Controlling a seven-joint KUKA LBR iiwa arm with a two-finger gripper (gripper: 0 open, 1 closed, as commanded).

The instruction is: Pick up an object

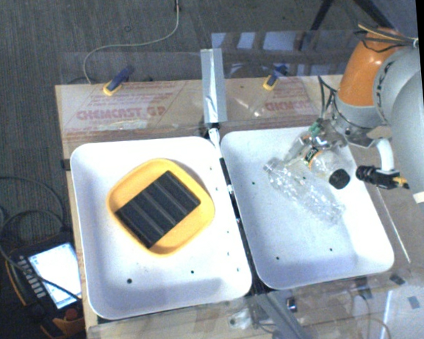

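A clear crumpled plastic bottle (306,186) lies on its side in the right bin (280,270), slanting from upper left to lower right. My gripper (315,147) is low over the bin's upper right part, right at the upper end of the bottle. A yellow dish holding a black ribbed block (161,205) sits in the left bin (111,284). The arm comes in from the right with its orange band (362,71) above the wrist.
A black knob (338,178) on the arm's side hangs over the right bin near the bottle. A metal divider post (210,91) stands behind the seam between the bins. Cables and a tablet (47,272) lie on the floor at left.
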